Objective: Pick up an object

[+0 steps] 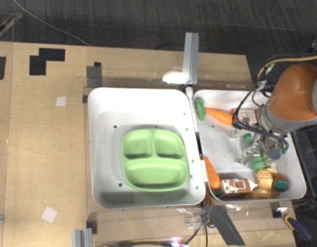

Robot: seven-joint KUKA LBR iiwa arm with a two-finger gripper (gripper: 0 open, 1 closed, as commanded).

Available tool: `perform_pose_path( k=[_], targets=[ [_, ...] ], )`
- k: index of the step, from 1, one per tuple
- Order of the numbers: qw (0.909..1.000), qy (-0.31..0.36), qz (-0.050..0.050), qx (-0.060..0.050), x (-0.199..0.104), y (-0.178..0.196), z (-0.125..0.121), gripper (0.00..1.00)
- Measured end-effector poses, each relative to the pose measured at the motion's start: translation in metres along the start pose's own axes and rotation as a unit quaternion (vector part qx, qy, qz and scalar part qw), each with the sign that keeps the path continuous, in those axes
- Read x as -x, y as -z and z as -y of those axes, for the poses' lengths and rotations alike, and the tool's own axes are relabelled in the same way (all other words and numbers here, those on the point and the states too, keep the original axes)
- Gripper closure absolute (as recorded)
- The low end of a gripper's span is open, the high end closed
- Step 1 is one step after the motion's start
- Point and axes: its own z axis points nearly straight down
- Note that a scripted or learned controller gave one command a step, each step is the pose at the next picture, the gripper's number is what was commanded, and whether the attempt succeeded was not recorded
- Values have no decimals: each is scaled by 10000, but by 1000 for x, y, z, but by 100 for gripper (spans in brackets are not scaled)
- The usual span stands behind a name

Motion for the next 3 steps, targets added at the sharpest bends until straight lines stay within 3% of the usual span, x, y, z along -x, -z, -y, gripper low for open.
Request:
perform_pose_path(
  k=[1,2,3],
  targets=[
    [9999,51,94,-7,7,15,-4,100],
    [9999,131,61,12,3,141,-71,100],
    [9999,132,65,11,4,149,-70,100]
  ],
)
